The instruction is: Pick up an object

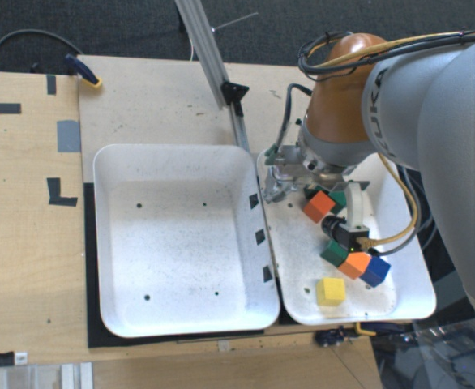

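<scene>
Jaws (280,183) in right bin (408,298) | orange block (319,206) just beside

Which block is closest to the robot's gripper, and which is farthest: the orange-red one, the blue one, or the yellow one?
From the gripper:
1. Orange-red block, just to its right.
2. Blue block and yellow block, both lower in the right bin, too close to call.
</scene>
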{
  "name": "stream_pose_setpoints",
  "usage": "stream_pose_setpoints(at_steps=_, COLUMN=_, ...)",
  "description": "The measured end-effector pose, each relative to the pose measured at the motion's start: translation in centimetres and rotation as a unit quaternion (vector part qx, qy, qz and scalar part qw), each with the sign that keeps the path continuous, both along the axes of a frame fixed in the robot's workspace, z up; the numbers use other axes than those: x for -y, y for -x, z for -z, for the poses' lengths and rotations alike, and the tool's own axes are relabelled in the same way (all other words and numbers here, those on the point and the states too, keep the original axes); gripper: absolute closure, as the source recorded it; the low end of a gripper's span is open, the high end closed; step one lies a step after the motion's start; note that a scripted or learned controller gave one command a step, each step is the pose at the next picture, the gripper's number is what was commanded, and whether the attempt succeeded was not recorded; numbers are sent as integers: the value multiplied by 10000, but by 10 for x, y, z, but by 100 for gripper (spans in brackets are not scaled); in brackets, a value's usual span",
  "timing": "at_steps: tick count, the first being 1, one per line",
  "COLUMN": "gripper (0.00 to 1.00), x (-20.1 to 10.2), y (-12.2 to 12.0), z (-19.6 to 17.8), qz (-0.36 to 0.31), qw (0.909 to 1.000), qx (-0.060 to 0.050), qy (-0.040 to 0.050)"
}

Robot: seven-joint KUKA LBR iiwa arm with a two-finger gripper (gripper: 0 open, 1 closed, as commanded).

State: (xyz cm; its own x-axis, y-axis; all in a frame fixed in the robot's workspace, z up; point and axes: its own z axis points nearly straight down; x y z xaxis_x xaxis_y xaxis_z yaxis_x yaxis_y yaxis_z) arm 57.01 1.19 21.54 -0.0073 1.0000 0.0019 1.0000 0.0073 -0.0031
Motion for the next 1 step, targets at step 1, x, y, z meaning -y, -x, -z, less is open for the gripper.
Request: stream_pose_setpoints(at_steps=1, gripper=100, x=-52, y=-2, z=0, qz=-1, qw=10000, qx=5, qy=0)
